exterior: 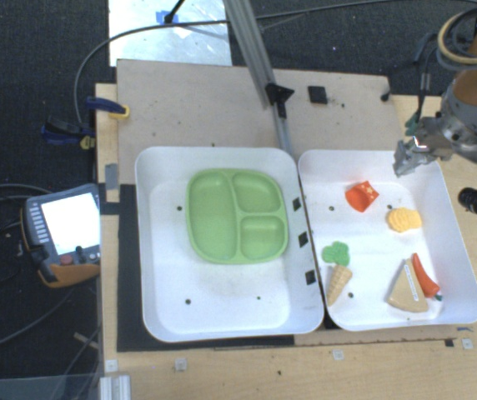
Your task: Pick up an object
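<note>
Camera view: the gripper [407,158] hangs over the right bin's [451,223] far rim at about one o'clock, carrying nothing. I cannot tell whether it is released or clenched.

The toys lie loose for picking. The orange-red piece [361,196] sits nearest, at seven o'clock from the gripper. The ice-cream cone [337,278] runs twelve-to-six, tip toward six.

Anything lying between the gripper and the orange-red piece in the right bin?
No. In the camera view, bare white bin floor separates the gripper, at the right bin's upper edge, from the orange-red piece.
</note>
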